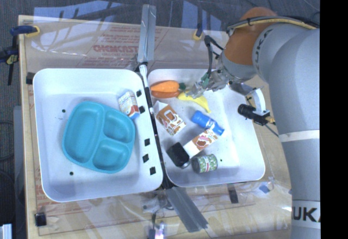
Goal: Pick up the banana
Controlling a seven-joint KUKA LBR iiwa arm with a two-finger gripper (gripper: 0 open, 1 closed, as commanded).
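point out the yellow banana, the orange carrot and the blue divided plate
yellow banana [200, 102], camera view, on its curved middle
orange carrot [164, 89], camera view, on the middle of its body
blue divided plate [81, 136], camera view, on its large left compartment

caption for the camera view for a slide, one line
Gripper low over the banana in the right bin, beside the carrot; blue tray in the left bin.

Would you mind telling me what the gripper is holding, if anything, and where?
It cannot be told: the gripper is down at the banana, at its upper end beside the carrot, but its tips are too small to make out.
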